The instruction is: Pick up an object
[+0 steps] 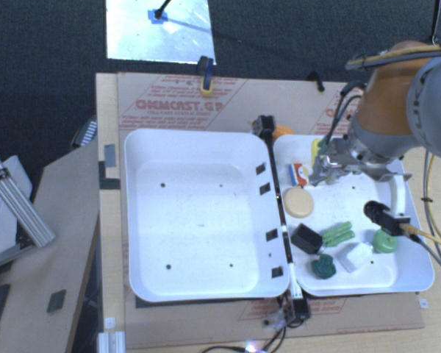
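Counting two white bins (198,142), one tan disc (299,202), one black block (306,238), claw (322,173) grip state unclear

The arm (426,101) is showing a rounded grey shell with an orange band above the wrist. Dark cables are running along its side toward a metallic silver hand (325,169).

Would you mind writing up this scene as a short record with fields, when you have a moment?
arm: reaches in from the right, over the right bin
gripper: low over that bin's far left part
right bin contents: tan disc, black block, green ridged piece, dark green lump, white block, green cap
left bin: white, beside it
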Robot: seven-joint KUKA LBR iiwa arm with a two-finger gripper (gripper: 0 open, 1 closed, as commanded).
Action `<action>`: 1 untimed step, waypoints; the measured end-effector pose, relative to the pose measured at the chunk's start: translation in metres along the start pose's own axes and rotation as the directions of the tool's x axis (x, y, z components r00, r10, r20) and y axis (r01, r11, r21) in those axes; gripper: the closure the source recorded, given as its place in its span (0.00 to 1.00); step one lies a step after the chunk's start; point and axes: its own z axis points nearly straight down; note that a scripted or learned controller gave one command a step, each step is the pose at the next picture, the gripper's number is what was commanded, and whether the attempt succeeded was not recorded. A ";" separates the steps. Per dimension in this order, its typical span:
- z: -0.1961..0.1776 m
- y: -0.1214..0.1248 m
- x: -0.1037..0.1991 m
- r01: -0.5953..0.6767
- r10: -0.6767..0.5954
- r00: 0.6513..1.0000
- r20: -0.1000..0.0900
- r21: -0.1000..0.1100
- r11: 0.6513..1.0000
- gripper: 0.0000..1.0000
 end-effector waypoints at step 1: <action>0.009 -0.042 0.011 -0.006 0.006 1.000 0.000 0.006 1.000 1.00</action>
